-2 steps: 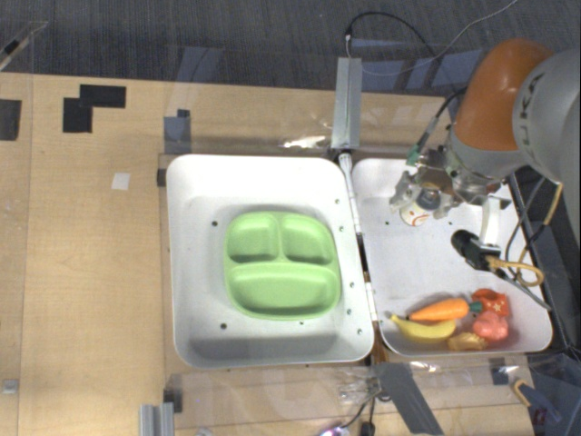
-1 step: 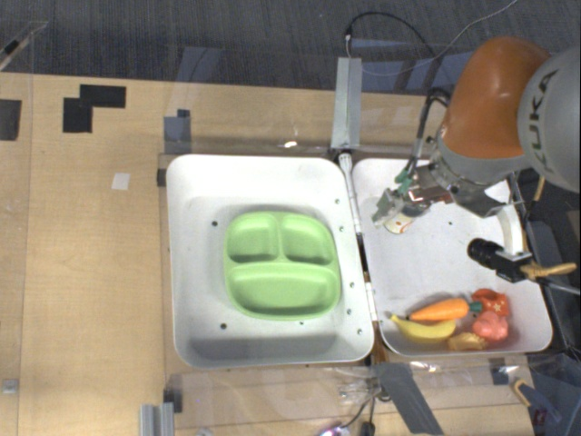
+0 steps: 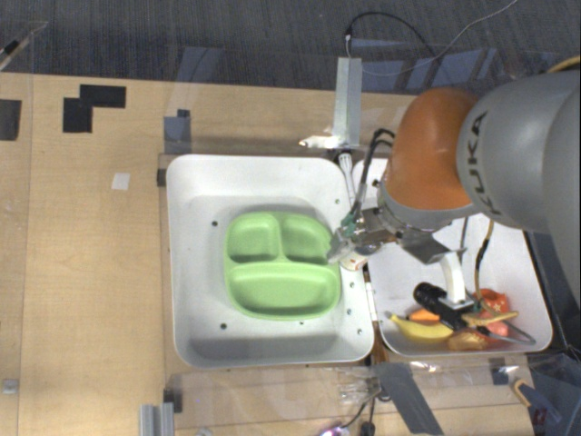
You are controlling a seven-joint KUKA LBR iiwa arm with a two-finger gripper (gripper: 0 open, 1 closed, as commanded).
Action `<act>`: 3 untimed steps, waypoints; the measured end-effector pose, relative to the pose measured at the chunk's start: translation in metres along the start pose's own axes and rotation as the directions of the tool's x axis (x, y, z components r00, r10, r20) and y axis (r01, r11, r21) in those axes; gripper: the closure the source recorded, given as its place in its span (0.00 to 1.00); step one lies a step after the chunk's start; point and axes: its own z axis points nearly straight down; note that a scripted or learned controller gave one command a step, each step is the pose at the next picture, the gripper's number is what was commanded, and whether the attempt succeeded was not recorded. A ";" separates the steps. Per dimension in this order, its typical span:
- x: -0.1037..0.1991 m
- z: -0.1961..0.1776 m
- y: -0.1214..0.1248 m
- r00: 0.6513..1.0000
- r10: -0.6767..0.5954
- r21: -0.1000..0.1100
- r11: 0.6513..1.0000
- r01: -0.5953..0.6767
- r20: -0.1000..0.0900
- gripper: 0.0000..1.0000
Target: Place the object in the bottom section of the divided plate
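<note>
Green divided plate (image 3: 277, 266) sits in the left bin (image 3: 195, 271), with its wide section toward the near side. The end effector (image 3: 348, 242) hangs right at the plate's right rim, and honestly I can't tell if it's open or clamped on anything. A toy banana (image 3: 422, 328) and other bits are piled in the right bin's (image 3: 395, 289) near corner.

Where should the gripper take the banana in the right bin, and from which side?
Probably the half toward the view's left, from straight above, closing across its narrow width. The banana lies flat along the right bin's near wall. That end is free, while red and orange pieces crowd its other end.
</note>
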 end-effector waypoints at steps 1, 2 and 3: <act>-0.008 -0.092 0.041 0.997 -0.080 -0.004 0.997 0.080 0.001 1.00; 0.006 -0.022 -0.023 0.928 0.372 0.001 0.928 -0.372 0.000 1.00; 0.063 -0.012 -0.024 0.999 0.038 -0.002 0.999 -0.038 0.000 1.00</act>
